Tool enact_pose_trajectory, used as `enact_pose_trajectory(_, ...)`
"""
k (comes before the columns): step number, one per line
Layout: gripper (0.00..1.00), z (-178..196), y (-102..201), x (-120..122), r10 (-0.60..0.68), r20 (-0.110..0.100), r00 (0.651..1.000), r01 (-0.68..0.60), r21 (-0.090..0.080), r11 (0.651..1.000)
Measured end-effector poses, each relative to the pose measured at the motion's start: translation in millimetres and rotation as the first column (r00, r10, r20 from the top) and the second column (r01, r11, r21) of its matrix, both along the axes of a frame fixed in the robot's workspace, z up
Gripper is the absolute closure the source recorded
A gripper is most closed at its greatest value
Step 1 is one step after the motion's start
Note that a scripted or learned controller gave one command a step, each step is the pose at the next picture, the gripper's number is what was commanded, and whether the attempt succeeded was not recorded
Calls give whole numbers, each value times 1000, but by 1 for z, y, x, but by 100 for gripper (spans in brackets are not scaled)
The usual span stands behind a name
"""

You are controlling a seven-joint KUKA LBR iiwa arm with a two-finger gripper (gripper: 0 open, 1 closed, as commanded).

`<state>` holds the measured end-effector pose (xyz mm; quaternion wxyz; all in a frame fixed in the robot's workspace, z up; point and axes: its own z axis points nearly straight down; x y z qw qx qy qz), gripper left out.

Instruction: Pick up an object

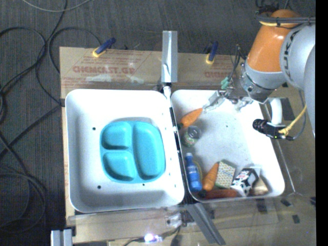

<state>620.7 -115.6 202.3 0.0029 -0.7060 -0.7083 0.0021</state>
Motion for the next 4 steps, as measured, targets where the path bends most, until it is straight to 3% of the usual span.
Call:
enact_pose_trajectory(1, 0, -112, 14, 43, -1, 2, 1000, 1, -4, 1000)
enact_pose_trajectory(2, 0, -22, 52, 2, 36, 0, 999, -36, 0, 999)
enact_pose_trajectory(3, 0, 69, -6, 44, 5, 3, 1000, -5, -4, 1000)
enact_pose_trajectory(4, 0, -80, 12, 44, 85, 3, 996, -85, -1, 996)
